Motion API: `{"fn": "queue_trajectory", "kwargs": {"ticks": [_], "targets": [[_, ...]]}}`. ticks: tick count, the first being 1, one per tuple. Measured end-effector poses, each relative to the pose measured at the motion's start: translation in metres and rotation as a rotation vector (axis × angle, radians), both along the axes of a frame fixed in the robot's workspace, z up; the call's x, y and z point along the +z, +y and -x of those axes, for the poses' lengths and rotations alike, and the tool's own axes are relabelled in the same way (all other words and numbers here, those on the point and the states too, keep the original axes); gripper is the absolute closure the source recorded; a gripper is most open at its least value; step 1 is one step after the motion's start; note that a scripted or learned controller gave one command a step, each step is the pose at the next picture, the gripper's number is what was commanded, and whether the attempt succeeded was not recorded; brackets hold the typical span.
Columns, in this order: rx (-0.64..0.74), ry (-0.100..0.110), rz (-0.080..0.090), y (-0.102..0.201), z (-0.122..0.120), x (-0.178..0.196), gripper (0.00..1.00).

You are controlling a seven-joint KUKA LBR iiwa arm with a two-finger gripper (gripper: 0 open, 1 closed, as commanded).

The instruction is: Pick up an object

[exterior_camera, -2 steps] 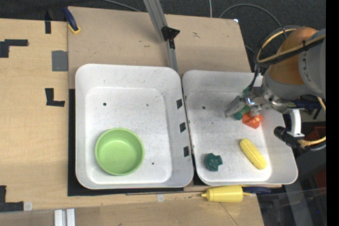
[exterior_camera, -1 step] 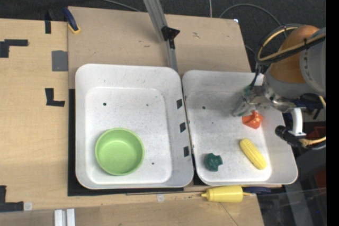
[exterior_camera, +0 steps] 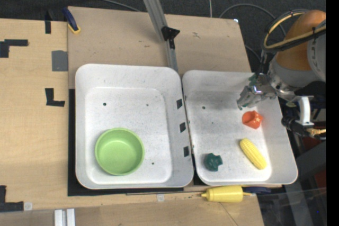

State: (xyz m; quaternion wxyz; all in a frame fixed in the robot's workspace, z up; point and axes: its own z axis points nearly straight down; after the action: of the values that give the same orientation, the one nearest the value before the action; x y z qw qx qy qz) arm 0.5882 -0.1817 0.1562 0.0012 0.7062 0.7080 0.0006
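In the right bin (exterior_camera: 212, 87) lie a red-orange pepper-like toy (exterior_camera: 252, 119), a yellow corn cob (exterior_camera: 253, 153) and a small dark green toy (exterior_camera: 213, 161). My gripper (exterior_camera: 248, 99) hangs over the right bin's upper right part, just above and slightly left of the red toy. Nothing shows between its fingers. A light green bowl (exterior_camera: 119, 151) sits in the lower left of the left bin (exterior_camera: 127, 82).
A grey pole (exterior_camera: 153, 2) slants down to the gap between the bins. A yellow-handled tool (exterior_camera: 225, 194) lies on the bench in front of the right bin. Cables loop behind the bench near the arm (exterior_camera: 296, 55).
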Motion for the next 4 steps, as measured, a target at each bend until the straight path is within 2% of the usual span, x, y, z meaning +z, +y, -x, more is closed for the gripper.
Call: {"fn": "queue_trajectory", "kwargs": {"ticks": [2,4], "targets": [[-0.001,-0.001,0.001,0.008,0.003,0.094,1.00],[0.003,0.005,-0.002,0.112,-0.010,0.069,1.00]]}}
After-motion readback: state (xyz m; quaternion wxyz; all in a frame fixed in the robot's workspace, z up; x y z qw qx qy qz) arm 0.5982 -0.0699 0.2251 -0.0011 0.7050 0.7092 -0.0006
